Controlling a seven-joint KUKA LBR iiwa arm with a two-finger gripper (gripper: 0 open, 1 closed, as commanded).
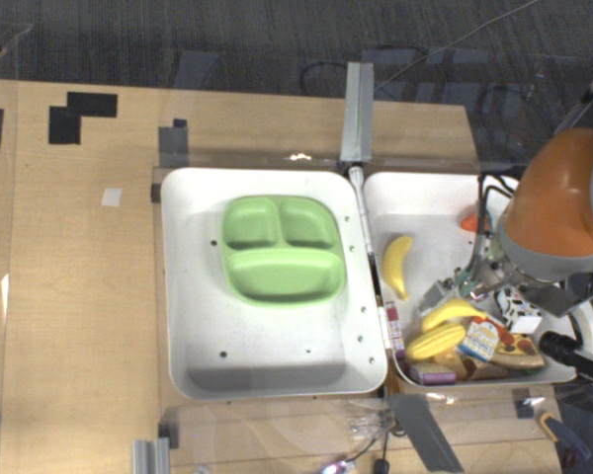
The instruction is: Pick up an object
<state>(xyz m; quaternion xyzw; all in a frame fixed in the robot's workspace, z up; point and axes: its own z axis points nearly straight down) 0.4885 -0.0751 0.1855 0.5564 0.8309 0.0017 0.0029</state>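
We see gripper [482, 282] low in right bin [425, 197], beneath orange band [563, 200]. Grasp state: we cannot tell, wrist hides it. Loose banana [397, 263] lies apart, just left of gripper, on bare floor. Directly below gripper, heap against near wall: yellow pieces [443, 332], small carton [480, 341], pizza slice [514, 354]. We judge heap is target; crowding makes clean pick doubtful. Green divided plate [281, 248] sits well left, in other bin [193, 294].

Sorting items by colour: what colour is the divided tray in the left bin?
Light green tray, clearest in the camera view.
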